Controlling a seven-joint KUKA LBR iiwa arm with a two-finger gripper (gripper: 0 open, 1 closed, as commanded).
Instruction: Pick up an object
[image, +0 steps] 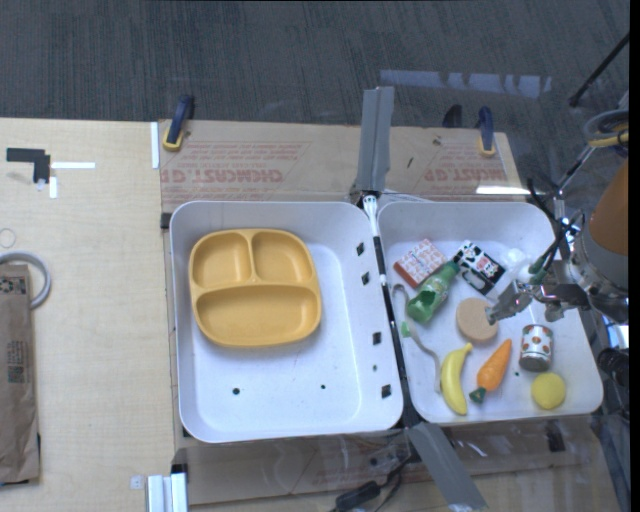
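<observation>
The right bin (590, 400) holds several small items: a red and white box (418, 262), a green bottle (432, 293), a black and white toy (482, 267), a tan round disc (474, 322), a banana (455, 378), a carrot (492, 366), a small can (537, 345) and a lemon (548, 390). My gripper (512, 303) reaches in from the right, low over the bin. It sits just right of and above the tan disc, between the black and white toy and the can. I see nothing held in it.
The left bin (270, 400) holds a yellow divided plate (256, 287). A raised divider (380, 300) separates the two bins. Cardboard (260, 160) lies behind the bins, and a brown paper bag (15, 360) rests at the far left of the bench.
</observation>
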